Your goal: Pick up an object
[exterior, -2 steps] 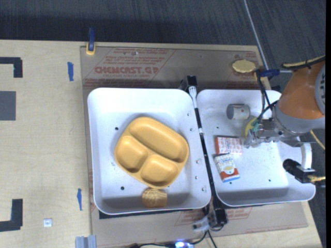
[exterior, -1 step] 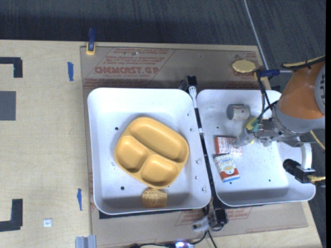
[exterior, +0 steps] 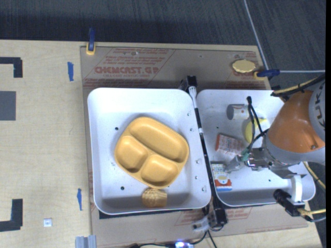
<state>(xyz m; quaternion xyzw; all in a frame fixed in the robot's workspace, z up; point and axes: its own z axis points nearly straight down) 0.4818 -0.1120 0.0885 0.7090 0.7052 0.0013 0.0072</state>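
Observation:
My gripper (exterior: 241,159) hangs low over the right bin (exterior: 258,196), under the arm's orange band. It sits just below a red and white packet (exterior: 227,142) and to the right of a small printed card (exterior: 221,175). A yellow object (exterior: 251,130), partly hidden by the arm and a black cable, lies behind it. A short white cylinder (exterior: 237,111) lies at the back of that bin. I see nothing between the gripper and the bin floor that is plainly held.
The left bin (exterior: 101,138) holds a yellow three-compartment plate (exterior: 150,150) and a small tan woven ball (exterior: 154,197) at its front. A tan disc (exterior: 243,66) rests on the board behind the bins. Black clamps sit between the bins.

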